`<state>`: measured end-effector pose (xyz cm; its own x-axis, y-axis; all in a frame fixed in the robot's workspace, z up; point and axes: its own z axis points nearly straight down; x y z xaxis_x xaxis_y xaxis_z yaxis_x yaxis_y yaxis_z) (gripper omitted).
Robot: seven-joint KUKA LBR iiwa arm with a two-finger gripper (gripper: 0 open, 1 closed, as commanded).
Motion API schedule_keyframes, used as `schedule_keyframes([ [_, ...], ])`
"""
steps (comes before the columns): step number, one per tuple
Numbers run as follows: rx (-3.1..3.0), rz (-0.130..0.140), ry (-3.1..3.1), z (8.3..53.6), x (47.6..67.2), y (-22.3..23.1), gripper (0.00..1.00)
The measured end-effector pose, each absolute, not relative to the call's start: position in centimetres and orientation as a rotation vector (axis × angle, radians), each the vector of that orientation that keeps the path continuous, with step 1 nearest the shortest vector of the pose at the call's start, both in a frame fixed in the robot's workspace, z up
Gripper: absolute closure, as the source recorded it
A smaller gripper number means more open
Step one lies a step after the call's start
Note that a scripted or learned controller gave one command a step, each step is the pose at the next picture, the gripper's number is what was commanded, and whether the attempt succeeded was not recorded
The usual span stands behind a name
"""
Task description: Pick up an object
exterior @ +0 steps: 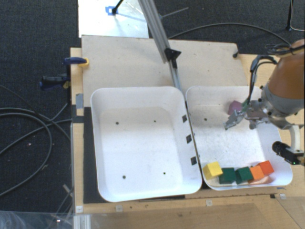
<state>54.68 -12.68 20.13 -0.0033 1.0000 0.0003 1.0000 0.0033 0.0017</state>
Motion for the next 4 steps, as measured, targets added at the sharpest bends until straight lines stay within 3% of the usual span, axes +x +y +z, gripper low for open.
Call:
schedule_keyframes([
  [1,2.215,-0.001,2.226,8.7,62.8,-16.6,0.00],
  [2,2.214,-0.005,2.227,9.2,68.7,-16.8,0.00],
  [3,2.220,-0.001,2.227,9.0,63.4,-12.9,0.00],
  [4,2.213,0.005,2.224,10.2,63.7,-13.1,1.00],
])
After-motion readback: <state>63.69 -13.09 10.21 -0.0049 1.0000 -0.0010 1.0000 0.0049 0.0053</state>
